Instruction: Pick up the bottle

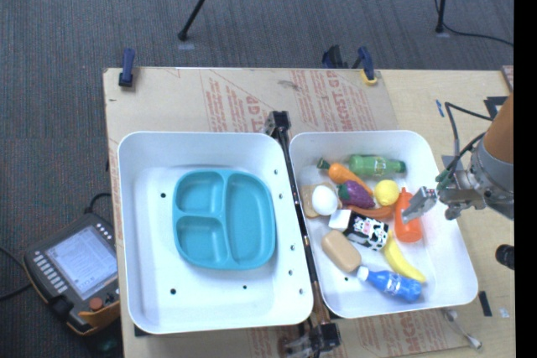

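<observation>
The green bottle point(377, 164) lies on its side near the top of the right bin point(453, 264), among a carrot point(344, 174), a lemon point(386, 193) and a banana point(401, 261). A blue bottle point(390, 284) lies near the bin's bottom edge. The gripper point(417, 207) hangs over the bin's right side above an orange cup point(408, 229); I cannot tell how far it is open. The left bin point(143, 180) holds a teal plate point(224, 219). Both sit on a cardboard-covered table point(218, 92) above grey carpet point(101, 4).
</observation>
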`<move>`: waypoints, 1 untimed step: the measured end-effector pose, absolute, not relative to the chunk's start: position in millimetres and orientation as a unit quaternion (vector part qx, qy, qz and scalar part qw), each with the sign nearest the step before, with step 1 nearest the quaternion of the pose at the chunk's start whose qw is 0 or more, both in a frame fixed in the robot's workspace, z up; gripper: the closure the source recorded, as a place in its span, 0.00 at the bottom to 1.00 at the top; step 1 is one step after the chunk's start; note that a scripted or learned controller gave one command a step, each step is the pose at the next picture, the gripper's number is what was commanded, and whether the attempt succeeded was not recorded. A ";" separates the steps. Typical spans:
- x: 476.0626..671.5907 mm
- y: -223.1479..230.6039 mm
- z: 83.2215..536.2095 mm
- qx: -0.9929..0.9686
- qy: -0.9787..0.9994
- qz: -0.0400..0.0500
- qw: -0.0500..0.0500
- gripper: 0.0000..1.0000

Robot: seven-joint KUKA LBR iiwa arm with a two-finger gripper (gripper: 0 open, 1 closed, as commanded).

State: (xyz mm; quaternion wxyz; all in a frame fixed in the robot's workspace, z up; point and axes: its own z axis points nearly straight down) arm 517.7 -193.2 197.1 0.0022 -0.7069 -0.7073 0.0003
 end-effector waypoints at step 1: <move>518.0 -193.1 206.7 -0.706 -0.708 0.000 0.003 1.00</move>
